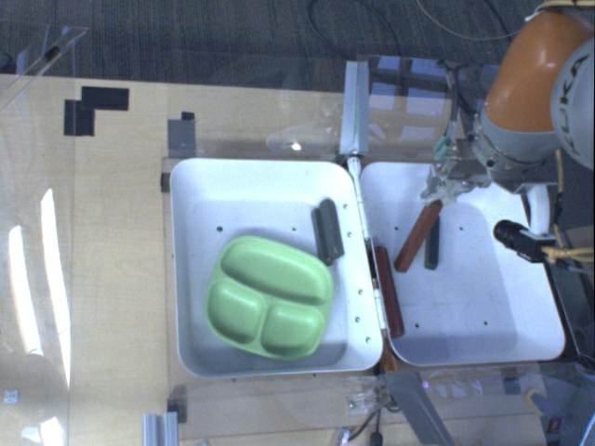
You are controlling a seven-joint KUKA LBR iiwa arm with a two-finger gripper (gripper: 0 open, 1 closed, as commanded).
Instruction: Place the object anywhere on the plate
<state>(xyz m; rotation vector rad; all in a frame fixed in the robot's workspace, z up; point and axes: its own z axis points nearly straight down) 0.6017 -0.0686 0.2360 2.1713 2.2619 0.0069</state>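
The green plate [270, 297], divided into three compartments, lay in the left bin [195, 249], toward its near edge. A dark grey bar [326, 231] rested on the bin floor just beyond the plate's far right corner, close to the bin's right wall. In the right bin [521, 314], a reddish-brown stick [417, 238] lay at a slant in the far left part, its upper end right under the gripper [446, 186]. A thin dark rod [431, 246] lay just beside it, toward the right. Another reddish-brown strip [388, 291] rested along the right bin's left wall. The gripper hung over the far left corner of the right bin; whether its fingers were spread or pinching the stick could not be told.
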